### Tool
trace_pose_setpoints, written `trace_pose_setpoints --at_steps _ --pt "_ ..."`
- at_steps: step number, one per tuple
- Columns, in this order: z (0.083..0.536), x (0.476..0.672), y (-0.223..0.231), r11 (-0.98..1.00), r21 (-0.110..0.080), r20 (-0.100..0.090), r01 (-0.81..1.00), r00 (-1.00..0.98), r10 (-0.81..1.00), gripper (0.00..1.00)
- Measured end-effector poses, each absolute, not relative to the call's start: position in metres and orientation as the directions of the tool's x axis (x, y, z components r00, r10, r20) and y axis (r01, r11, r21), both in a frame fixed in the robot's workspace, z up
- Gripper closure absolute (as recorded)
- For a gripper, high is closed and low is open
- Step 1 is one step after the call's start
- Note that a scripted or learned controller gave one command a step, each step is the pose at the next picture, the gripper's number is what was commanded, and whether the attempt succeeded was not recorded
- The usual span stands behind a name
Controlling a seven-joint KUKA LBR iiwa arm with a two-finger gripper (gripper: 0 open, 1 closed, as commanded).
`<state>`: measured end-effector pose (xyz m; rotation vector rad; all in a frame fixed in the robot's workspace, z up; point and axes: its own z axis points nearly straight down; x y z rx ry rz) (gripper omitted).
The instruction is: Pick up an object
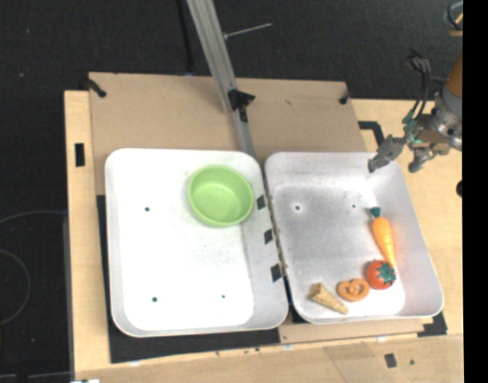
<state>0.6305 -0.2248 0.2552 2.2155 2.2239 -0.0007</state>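
My gripper (401,156) hangs at the far right corner of the right bin (324,190), fingers spread open with nothing between them. Below it in the right bin lie an orange carrot (383,238), a red tomato (380,274), a small orange pretzel-shaped piece (353,289) and a tan wedge (327,298), all along the bin's near right side. The carrot is the closest of these, a short way in front of the fingers. A green bowl (220,195) sits upright in the left bin (148,254), near its far right corner.
A grey metal pole (216,50) slants up from between the bins at the back. Brown board (172,110) lies behind the bins. Small black clips (269,234) line the seam between the two bins.
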Motion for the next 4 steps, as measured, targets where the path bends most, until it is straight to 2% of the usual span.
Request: trace_pose_setpoints --at_steps 1,4 --pt "0.255 0.63 -0.226 0.004 0.001 -0.004 1.0 -0.004 1.0 0.0" --pt "0.107 0.618 -0.224 -0.002 -0.003 -0.003 1.0 0.002 1.0 0.0"
